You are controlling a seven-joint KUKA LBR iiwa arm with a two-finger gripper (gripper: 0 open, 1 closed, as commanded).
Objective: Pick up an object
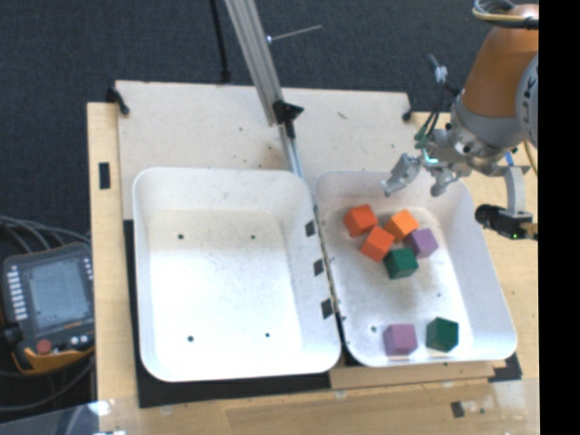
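My gripper (419,180) hangs over the far edge of the right bin (485,270), its two fingers spread open with nothing between them. Just below it lies a cluster of blocks: an orange block (360,218), a second orange block (378,242), a smaller orange block (404,223), a purple block (422,241) and a dark green block (401,263). Near the bin's front edge sit another purple block (399,338) and another green block (442,333). The gripper is above and behind the cluster, touching none of the blocks.
The left bin (227,270) lies beside the right one, sharing a middle rim. A slanted metal post (258,57) rises behind the bins. A teach pendant (50,297) sits off the bench at the left.
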